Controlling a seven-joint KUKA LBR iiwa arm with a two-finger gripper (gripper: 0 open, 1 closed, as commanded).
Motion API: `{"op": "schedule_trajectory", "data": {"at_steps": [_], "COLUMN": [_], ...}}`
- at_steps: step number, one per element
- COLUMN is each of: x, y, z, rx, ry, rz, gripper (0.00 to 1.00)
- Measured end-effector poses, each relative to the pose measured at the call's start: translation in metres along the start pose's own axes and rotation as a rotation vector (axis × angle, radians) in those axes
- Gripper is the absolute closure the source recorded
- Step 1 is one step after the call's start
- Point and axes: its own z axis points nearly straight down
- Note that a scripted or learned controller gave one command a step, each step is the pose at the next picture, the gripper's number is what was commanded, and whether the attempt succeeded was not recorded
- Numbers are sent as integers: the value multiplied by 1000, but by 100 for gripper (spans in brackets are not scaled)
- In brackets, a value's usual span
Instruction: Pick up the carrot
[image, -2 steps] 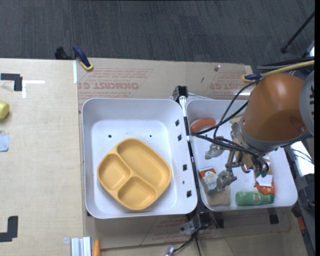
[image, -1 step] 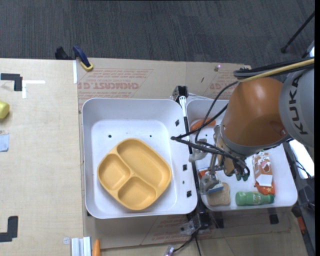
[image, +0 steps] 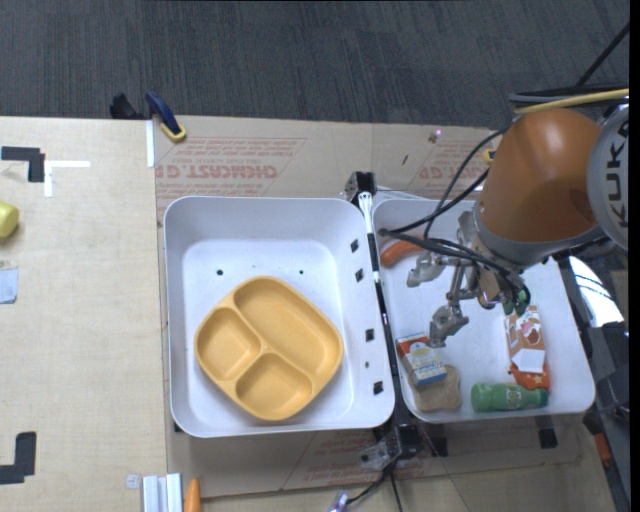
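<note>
Beside the carrot (image: 400, 250) in the right bin (image: 570, 405), the gripper (image: 447, 322) hangs open above a carton (image: 424, 362) and green bottle (image: 508, 396).

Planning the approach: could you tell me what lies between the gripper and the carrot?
Bare white bin floor; the camera view shows nothing between the gripper and the carrot.

Smooth matt yellow plastic plate (image: 268, 347)
</note>
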Motion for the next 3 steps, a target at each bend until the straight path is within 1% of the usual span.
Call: {"op": "schedule_trajectory", "data": {"at_steps": [1,2,3], "x": [24,18,14], "y": [92,161,174], "z": [0,99,97], "rx": [-3,-2,7], "ry": [3,1,-5], "rz": [-174,-388,-550], "gripper": [0,0,0]}}
